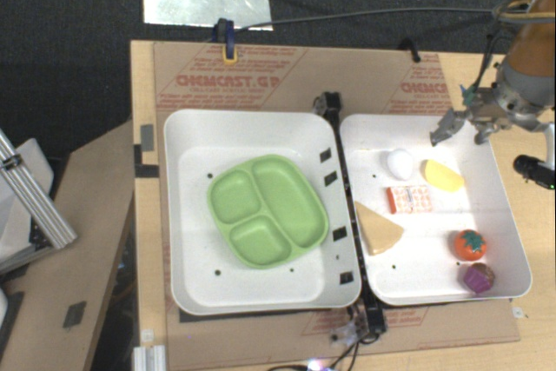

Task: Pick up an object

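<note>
Approach step: gripper (462, 128) hovering over the right bin's (508, 226) far edge, fingers spread, pinching nothing. Next, probably lowering onto the yellow piece (444, 176) nearby, then closing.

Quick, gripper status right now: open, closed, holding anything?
Gripper: open, fingers spread, holding nothing. It hangs over the back edge of the right bin, above and apart from the white egg and the yellow piece.
</note>
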You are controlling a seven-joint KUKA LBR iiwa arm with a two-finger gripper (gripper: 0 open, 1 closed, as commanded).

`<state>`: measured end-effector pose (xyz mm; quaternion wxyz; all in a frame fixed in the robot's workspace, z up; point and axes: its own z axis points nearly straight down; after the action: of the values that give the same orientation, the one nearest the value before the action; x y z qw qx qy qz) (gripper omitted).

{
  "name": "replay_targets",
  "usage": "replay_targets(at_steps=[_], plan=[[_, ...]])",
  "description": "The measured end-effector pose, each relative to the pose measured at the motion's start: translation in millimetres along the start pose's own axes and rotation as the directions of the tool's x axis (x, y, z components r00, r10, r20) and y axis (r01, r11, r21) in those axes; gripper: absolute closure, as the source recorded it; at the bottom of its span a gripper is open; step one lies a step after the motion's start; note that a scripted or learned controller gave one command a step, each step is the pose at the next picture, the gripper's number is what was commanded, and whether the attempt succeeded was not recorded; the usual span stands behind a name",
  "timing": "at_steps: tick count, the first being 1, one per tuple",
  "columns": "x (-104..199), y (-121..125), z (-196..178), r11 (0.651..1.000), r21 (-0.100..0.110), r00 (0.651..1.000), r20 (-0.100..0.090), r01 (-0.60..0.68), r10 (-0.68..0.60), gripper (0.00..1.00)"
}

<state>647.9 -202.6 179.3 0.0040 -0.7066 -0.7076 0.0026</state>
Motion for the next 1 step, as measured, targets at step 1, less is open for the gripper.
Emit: replay_targets(at_steps=[1], plan=[[0.3,3.0,-7.2,1.0,-0.012,1.0,0.003,0.002,-0.002,0.0]])
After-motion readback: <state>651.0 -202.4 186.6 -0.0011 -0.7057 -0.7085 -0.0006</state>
